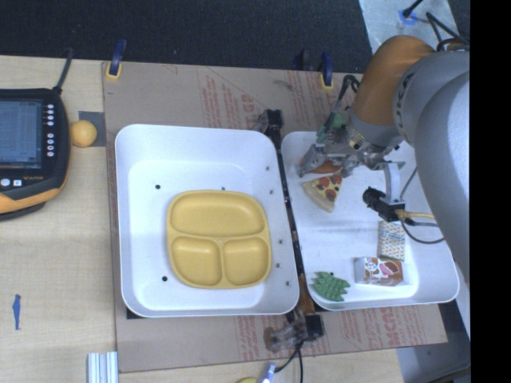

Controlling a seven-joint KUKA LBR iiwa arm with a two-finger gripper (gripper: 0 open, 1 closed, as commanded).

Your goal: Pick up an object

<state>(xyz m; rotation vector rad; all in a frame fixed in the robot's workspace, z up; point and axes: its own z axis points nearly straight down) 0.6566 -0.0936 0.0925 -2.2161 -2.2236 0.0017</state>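
Camera view puts the gripper [323, 163] low in the right bin [431, 294], over the toy pizza slice [326, 190] at the bin's upper left. You cannot tell its state. Slice looks light, stiff; grip across the crust.

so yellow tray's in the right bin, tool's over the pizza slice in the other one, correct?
Not quite. The camera view shows the yellow tray in the left bin, not the right. The tool is over the pizza slice in the other one, the right bin, as you said.
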